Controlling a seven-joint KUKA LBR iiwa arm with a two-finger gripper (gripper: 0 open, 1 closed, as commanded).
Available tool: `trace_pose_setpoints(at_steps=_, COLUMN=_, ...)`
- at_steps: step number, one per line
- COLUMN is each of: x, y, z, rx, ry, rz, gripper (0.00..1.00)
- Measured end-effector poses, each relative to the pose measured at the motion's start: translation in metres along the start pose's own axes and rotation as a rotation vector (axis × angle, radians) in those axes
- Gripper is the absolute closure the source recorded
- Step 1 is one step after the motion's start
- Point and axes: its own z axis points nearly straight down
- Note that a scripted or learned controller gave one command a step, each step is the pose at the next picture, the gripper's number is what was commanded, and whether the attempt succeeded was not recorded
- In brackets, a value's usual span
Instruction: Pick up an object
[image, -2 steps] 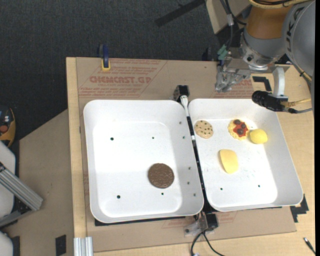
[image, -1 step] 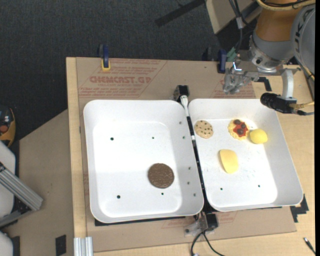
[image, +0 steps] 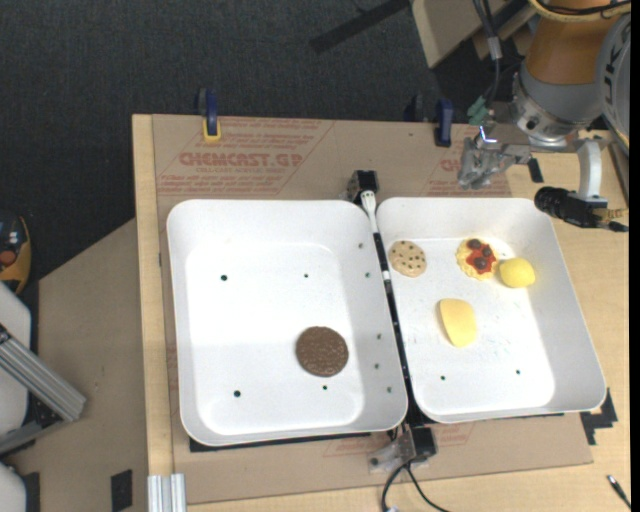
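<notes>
A brown round cookie (image: 322, 351) lies in the left bin (image: 200, 300). In the right bin (image: 560, 370) are a chocolate-chip cookie (image: 407, 258), a small tart with red and dark berries (image: 477, 257), a yellow lemon (image: 516, 272) touching the tart, and a pale yellow oval piece (image: 458, 322). My gripper (image: 482, 168) hangs beyond the far rim of the right bin, over the cardboard, under the arm's orange band. It holds nothing that I can see.
Cardboard (image: 250, 160) lies under both bins, held by blue and yellow clamps (image: 209, 113) at the far edge. A black bracket (image: 363, 186) sits where the bins meet. A black cylindrical part (image: 570, 206) juts out beside the right bin's far corner.
</notes>
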Motion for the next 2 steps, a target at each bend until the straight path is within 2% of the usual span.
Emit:
trace_pose_setpoints(at_steps=1, x=-0.052, y=-0.001, z=0.027, rx=0.002, ry=0.000, rz=0.003, gripper=1.00)
trace_pose_setpoints(at_steps=2, x=-0.124, y=0.000, z=0.017, rx=-0.006, ry=-0.005, rz=0.004, gripper=1.00)
